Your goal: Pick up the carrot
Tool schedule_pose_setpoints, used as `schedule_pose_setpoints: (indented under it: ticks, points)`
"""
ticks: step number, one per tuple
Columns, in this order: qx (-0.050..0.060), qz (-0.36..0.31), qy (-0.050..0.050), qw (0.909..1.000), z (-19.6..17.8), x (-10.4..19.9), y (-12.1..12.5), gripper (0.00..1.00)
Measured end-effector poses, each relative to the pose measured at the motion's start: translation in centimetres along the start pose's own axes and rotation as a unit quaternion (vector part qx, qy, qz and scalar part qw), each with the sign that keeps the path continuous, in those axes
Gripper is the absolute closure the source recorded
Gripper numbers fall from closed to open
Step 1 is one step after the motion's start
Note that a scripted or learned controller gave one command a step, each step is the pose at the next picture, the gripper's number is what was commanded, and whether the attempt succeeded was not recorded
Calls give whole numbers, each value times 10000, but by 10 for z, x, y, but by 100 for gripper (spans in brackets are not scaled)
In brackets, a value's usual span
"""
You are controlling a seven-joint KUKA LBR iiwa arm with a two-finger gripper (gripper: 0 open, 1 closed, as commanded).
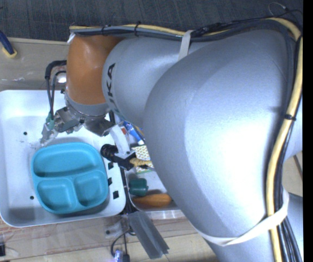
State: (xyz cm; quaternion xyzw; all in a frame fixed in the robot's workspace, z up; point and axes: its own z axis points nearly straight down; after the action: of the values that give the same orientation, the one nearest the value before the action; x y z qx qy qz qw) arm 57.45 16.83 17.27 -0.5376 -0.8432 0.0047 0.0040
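Note:
The carrot, an orange elongated piece, lies at the near edge of the right bin, mostly hidden under the arm. My gripper is far from it. It reaches down into the left bin, just beyond the far-left corner of a blue divided tray. I see nothing held in it. The arm's big grey body covers most of the right bin.
A teal object sits just behind the carrot. Some small colourful packets lie near the divider between the bins. The blue tray takes up the near half of the left bin. A blue-handled tool lies on the bench at the far left.

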Motion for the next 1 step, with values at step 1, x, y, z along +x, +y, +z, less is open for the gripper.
schedule_pose_setpoints:
  ticks: [1]
  points:
    - [-39,-1955,-17,9807,-146,7,63,0]
